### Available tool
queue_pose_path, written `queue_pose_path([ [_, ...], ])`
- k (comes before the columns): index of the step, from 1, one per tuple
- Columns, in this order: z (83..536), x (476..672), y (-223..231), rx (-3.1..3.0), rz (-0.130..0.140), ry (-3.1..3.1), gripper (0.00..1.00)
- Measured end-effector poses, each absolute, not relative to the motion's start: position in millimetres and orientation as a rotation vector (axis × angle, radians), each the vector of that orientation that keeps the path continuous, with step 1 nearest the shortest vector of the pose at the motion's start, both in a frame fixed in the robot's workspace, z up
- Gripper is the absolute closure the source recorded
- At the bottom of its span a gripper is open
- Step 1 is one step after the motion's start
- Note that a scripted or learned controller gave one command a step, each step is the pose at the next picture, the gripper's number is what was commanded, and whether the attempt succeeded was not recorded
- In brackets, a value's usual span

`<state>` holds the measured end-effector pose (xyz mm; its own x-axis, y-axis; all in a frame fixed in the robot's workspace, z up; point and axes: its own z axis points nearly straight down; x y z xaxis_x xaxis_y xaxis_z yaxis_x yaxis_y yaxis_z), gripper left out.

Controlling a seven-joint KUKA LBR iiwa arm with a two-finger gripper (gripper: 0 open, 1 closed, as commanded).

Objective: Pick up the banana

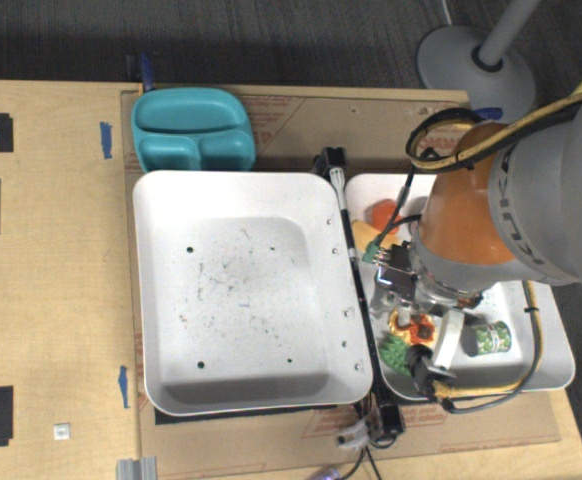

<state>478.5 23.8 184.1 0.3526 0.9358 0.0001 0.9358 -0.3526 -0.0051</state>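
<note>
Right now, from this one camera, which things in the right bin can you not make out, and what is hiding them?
- Right bin: in the camera view, the arm covers its middle.
- Banana: not certain. A yellow sliver by the bin's left wall may be it; the rest lies under the arm.
- Green object: too small to identify.
- Orange-red item: partly behind cables.

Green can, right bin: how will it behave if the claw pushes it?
The green can looks cylindrical, so a push would probably roll it. Its crisp outline suggests stiff, not floppy. The right bin has a smooth floor, so it may slide.
</note>
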Motion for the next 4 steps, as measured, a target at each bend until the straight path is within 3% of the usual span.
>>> queue_pose_path([
  [1, 130.7, 487.4, 74.7, -2.659, -0.032, -1.715, 1.0],
  [4, 129.4, 487.4, 77.2, -2.65, -0.027, -1.737, 1.0],
])
